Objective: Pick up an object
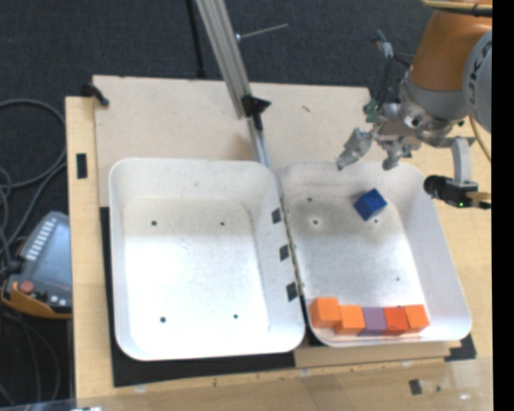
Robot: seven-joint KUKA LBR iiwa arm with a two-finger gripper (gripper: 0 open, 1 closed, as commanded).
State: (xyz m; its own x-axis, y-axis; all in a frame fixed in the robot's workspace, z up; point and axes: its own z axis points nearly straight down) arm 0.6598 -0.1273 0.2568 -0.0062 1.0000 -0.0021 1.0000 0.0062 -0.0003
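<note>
Orange and purple blocks [370,317] are lining the near wall of the right bin [441,255]. Farther in, a blue cube [370,203] is sitting alone, probably light, stiff and best taken across two flat faces. Just beyond it, the pincer [373,154] is hanging open and empty over the far rim.

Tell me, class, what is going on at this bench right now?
A grey and orange robot arm reaches in from the right. Its end effector hangs open above the far edge of the right bin, holding nothing. A blue cube lies just below it in that bin. A row of orange blocks with one purple block among them sits along the near wall. Nothing is picked up yet.
</note>
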